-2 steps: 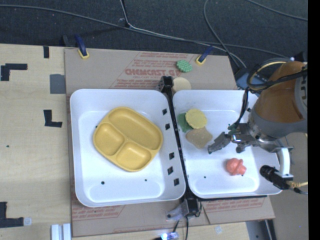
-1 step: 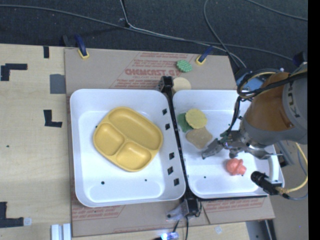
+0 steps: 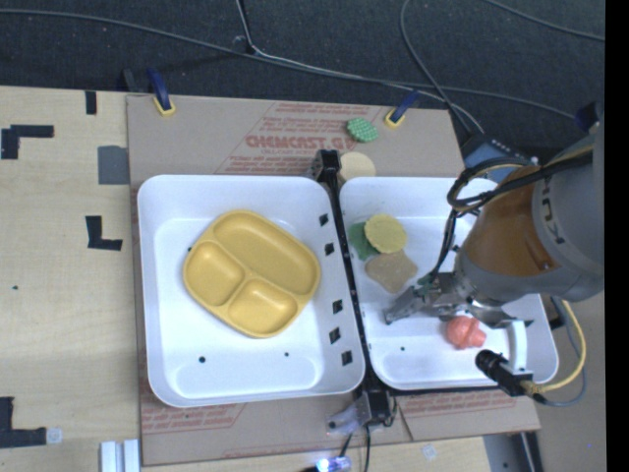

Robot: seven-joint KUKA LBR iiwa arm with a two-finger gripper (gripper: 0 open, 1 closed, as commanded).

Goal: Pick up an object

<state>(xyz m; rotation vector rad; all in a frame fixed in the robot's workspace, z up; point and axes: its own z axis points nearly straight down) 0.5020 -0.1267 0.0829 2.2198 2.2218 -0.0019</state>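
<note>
In the right bin lie a round yellow-green piece, a tan block just below it, and a dark green piece at their left. A pink-red object rests near the bin's lower right. My gripper hangs low over the bin floor, just below the tan block and left of the pink-red object. The grey arm with its orange band covers the bin's right side.
The left bin holds a yellow divided plate. A green disc and a pale round piece lie on the cardboard behind the bins. Cables cross the dark floor at the back.
</note>
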